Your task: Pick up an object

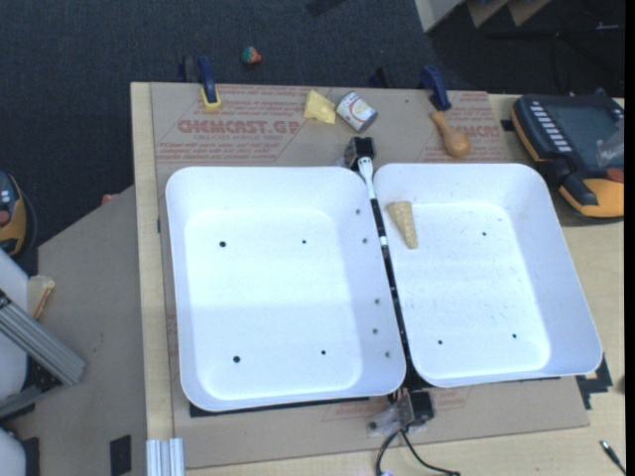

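From the camera view, two white bins lie side by side on a brown board. The left bin (pixel 189 266) has only small dark dots on its floor. In the right bin (pixel 556 266) lies one tan cone (pixel 402 222). It is in the far left corner, close to the wall that meets the left bin. Its long axis runs almost from far to near. The wide end is toward the far rim, and the narrow tip points to the near edge, a little to the right.

On the board behind the bins rest a yellow piece (pixel 319 107), a small box (pixel 356 111) and a wooden-handled tool (pixel 451 137). Two blue clamps (pixel 207 79) hold the far edge of the board.
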Action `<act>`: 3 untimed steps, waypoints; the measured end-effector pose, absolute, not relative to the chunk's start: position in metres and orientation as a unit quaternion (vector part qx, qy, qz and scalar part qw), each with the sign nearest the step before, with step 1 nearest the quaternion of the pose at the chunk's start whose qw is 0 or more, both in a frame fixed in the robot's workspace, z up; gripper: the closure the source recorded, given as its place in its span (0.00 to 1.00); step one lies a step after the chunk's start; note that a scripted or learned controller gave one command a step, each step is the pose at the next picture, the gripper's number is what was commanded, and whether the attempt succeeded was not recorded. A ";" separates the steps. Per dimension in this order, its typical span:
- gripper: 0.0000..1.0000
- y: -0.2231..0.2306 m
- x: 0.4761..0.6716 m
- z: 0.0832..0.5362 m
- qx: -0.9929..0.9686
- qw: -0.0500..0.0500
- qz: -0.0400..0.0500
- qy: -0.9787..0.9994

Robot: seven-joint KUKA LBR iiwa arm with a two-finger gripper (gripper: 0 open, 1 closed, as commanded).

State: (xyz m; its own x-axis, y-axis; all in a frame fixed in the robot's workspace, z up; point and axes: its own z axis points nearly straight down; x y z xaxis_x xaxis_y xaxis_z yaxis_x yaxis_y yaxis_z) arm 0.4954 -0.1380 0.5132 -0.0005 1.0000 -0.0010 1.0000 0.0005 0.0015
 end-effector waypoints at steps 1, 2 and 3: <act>0.00 -0.138 0.495 0.513 0.707 0.001 0.000 0.707; 0.00 -0.138 0.495 0.513 0.707 0.001 0.000 0.707; 0.00 -0.056 0.477 0.345 0.704 -0.008 -0.005 0.710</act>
